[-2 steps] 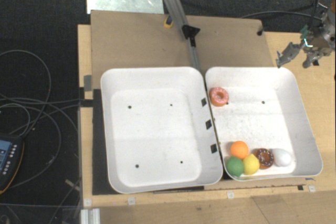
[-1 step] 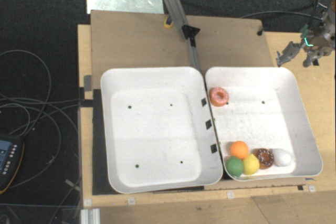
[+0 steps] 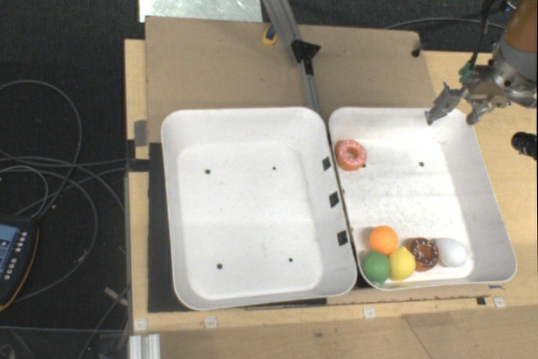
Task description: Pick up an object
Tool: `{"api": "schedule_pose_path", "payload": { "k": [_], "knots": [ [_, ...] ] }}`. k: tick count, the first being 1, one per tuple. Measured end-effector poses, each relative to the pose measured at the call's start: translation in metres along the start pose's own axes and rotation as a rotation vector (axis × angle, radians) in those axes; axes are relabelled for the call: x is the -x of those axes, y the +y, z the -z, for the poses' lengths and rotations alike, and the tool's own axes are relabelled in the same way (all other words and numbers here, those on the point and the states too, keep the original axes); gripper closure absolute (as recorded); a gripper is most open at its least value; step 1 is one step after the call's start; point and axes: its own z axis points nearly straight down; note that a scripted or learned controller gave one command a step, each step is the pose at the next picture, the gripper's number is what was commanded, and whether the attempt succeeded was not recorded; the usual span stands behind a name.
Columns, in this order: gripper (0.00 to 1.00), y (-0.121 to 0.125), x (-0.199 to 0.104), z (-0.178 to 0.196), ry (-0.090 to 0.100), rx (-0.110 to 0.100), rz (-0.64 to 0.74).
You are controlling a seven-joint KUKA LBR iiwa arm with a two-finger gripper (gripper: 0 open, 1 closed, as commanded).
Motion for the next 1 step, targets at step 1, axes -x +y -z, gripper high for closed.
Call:
{"api": "schedule_pose_path", "payload": {
  "k": [1],
  "knots": [
    [0.0,0.0052,-0.0037,-0.0428,0.0,0.002,0.001]
  ]
}}
